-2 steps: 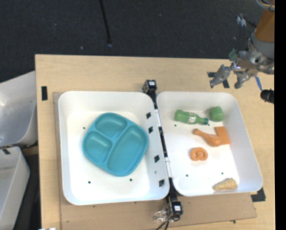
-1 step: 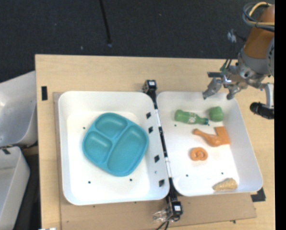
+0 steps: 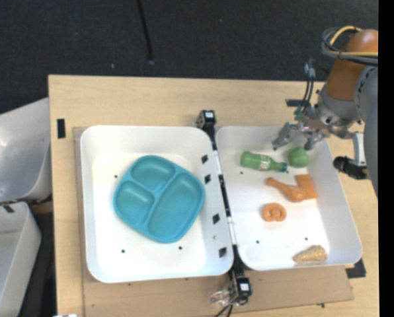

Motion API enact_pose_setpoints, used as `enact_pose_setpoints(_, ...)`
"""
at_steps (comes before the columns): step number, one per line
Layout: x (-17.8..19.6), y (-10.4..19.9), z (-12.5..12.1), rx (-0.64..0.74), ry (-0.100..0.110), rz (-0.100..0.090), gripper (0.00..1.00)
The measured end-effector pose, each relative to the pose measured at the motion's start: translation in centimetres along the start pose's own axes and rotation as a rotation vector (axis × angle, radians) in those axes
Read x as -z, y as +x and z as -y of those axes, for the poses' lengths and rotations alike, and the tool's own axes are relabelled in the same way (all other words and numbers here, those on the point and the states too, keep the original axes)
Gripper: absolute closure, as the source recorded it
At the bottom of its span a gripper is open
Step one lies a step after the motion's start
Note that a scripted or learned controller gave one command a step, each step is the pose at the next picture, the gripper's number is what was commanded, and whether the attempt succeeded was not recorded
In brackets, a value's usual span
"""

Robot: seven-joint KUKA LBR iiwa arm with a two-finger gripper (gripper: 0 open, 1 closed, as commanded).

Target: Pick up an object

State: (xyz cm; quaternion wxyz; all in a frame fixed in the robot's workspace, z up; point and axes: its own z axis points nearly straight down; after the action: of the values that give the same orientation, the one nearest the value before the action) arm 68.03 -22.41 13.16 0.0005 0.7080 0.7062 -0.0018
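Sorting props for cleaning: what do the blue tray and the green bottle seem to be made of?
Tray: likely molded plastic; uniform teal color, smooth rounded compartments, soft matte sheen. Bottle: probably plastic too, maybe rubbery; solid green with a pale band, no transparency. Too small to be sure.

Even, bright overhead light, faint shadows, slightly soft focus, perhaps mild glare.

Blue plate [image 3: 158, 198]; green bottle [image 3: 262, 161]; orange ring [image 3: 274, 212]; white bins [image 3: 104, 256].
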Motion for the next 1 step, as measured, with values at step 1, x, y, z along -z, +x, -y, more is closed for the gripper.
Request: enact_pose_setpoints(1, -2.89, -0.08, -0.04, 0.004, 0.001, -0.002, 0.00)
